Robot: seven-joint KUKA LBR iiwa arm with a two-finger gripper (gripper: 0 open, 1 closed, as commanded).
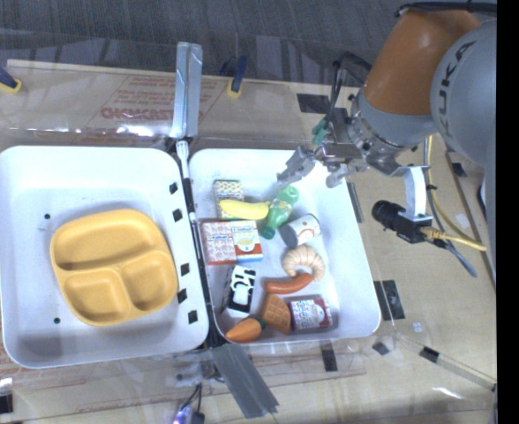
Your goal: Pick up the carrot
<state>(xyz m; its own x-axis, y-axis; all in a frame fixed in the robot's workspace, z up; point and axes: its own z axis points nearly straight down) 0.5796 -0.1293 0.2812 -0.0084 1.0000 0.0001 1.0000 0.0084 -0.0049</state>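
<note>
Pincer (pixel 311 168) hangs at the right bin's (pixel 363 263) 12 o'clock edge, fingers spread, nothing between them. Carrot (pixel 244 329) lies at the bin's 7 o'clock corner, wedged against the wall beside a brown packet (pixel 275 313), well apart from the pincer.

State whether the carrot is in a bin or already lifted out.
In. The carrot lies at the right bin's near edge, far from the gripper.
</note>
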